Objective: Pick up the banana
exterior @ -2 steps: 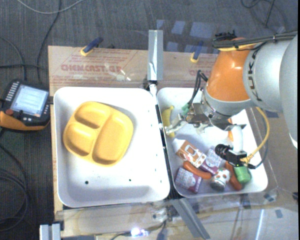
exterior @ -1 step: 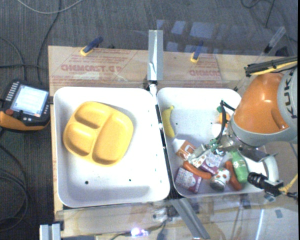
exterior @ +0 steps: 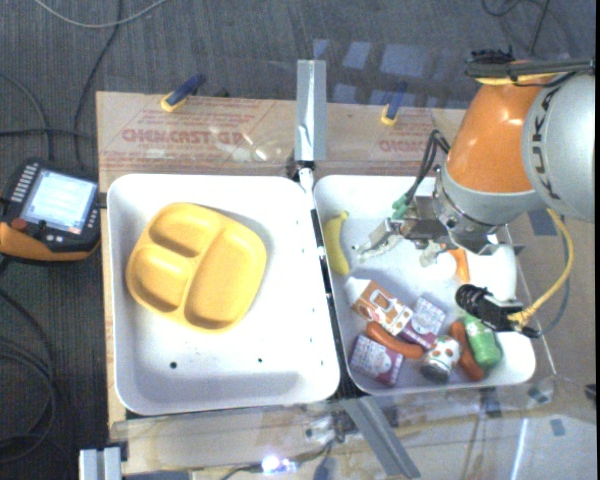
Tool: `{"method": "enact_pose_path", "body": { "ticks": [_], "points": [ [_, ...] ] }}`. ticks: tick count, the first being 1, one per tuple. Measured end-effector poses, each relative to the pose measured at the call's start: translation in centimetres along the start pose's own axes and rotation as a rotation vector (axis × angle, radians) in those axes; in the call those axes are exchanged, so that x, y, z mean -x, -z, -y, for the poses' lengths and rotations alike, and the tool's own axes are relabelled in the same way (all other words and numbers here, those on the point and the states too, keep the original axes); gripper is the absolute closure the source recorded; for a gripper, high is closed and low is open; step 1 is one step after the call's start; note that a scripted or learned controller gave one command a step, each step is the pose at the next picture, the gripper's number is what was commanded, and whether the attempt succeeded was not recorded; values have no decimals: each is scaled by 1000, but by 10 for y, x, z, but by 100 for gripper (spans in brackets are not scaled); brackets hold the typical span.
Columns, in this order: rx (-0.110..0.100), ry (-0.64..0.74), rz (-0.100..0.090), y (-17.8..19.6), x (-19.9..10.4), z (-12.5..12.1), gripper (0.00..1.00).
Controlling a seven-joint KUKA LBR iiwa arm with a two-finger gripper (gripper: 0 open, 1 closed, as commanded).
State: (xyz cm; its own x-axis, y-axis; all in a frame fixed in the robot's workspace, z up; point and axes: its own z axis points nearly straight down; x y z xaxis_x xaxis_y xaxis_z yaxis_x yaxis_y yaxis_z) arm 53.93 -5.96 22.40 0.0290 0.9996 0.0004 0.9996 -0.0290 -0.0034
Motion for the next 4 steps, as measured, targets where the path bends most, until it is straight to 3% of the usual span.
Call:
{"method": "enact_pose_path", "body": {
  "ticks": [1,2,3,4],
  "points": [
    [1,196,4,-41,-81,-126,0],
    [1,539,5,38,3,-74,0],
    [0,764,-1,-47,-170,-52,0],
    [16,977,5,-134,-167,45,0]
  ]
}}
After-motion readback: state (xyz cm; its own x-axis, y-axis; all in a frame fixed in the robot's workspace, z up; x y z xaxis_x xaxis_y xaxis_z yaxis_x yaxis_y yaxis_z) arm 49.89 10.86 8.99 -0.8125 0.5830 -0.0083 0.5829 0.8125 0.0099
